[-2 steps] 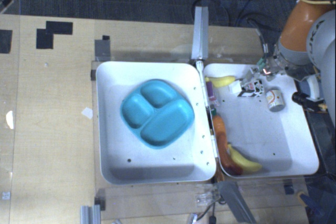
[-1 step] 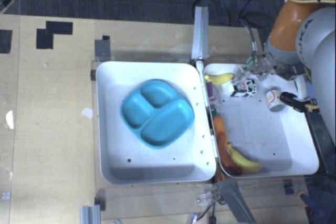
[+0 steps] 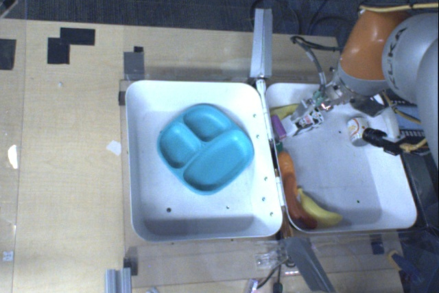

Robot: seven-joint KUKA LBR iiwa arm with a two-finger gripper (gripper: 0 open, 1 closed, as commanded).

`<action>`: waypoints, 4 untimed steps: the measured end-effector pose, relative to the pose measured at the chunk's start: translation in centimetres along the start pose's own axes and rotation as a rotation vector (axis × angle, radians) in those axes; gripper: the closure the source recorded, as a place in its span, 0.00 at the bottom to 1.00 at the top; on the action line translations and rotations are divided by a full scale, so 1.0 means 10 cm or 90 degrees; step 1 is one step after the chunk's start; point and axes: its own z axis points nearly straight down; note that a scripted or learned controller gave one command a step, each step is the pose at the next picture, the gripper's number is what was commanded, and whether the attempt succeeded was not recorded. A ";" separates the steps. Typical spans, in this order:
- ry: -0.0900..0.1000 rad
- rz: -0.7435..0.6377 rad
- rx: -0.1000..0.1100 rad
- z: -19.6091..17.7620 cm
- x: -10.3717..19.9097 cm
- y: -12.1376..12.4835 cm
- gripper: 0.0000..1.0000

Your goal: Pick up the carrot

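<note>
The carrot is an orange stick lying along the left wall of the right bin, about halfway down. My gripper hangs over the upper left part of that bin. It is up and to the right of the carrot and apart from it, and nothing shows held in it. The grey arm with its orange band comes in from the upper right.
A yellow banana and a dark red item lie in the right bin's near left corner. A purple item and a yellow-green piece lie beside the gripper. A blue divided plate lies in the left bin.
</note>
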 end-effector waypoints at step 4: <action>-0.003 -0.295 -0.003 -0.02 0.09 0.01 0.00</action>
